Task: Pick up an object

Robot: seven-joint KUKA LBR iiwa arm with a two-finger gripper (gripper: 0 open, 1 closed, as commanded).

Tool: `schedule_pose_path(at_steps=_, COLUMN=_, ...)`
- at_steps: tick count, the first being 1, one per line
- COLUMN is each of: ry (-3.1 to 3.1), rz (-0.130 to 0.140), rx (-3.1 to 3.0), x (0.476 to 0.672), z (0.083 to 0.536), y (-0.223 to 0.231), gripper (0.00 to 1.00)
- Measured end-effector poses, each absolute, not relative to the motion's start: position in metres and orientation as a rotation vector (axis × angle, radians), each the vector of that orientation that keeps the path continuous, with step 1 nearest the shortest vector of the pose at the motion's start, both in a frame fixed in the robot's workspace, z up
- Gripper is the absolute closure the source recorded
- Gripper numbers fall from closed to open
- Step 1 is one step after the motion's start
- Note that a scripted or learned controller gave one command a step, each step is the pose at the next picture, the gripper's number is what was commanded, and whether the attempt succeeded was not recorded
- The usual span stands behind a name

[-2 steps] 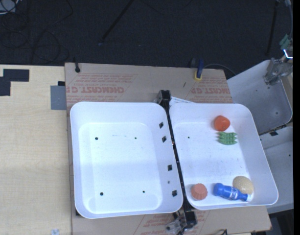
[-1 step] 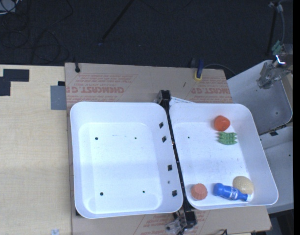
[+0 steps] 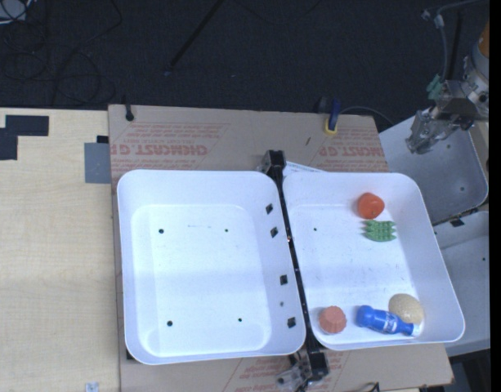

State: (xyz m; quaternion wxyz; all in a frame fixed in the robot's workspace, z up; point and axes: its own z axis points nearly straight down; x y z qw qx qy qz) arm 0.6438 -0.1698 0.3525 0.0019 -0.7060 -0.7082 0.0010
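The gripper [image 3: 422, 133] sits at about 2 o'clock in the camera view, near the right edge, well outside and above the far right corner of the right bin. It is a grey metal assembly hanging off a blocky wrist, angled down toward 7 o'clock. Behind it, at roughly 3 o'clock from the gripper, a short stretch of the arm [image 3: 481, 64] enters the view, pale grey with a sliver of orange at the very edge. Nothing is seen between the jaws.

Dark carpeted floor [image 3: 234, 39] with loose cables behind; pale wooden surface [image 3: 46, 260] at left; printed brown cardboard sheet [image 3: 209, 141] under bins.
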Motion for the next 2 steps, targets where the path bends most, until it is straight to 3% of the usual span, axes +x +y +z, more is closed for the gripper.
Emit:
schedule_pose_path(at_steps=1, ry=-2.221, rz=0.002, rx=-2.224, x=0.644, z=0.359, y=-0.215, gripper=1.0)
schedule_pose_path(at_steps=2, ry=-2.227, rz=-0.003, rx=-2.22, x=0.645, z=0.402, y=-0.189, gripper=1.0)
